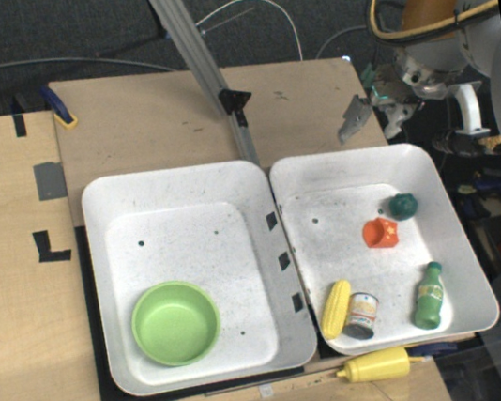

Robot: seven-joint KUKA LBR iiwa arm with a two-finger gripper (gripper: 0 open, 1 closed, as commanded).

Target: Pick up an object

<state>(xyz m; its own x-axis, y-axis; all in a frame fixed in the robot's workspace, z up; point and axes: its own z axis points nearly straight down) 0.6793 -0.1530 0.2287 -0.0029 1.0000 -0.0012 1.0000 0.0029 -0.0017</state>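
The gripper (364,114) hangs open and empty above the right bin's (436,173) far edge, apparently poised to descend toward the toys.

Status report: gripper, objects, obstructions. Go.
Gripper above right bin's far edge, holding nothing. Corn, can, bottle, orange cup, teal ball inside, untouched. Nothing blocking.
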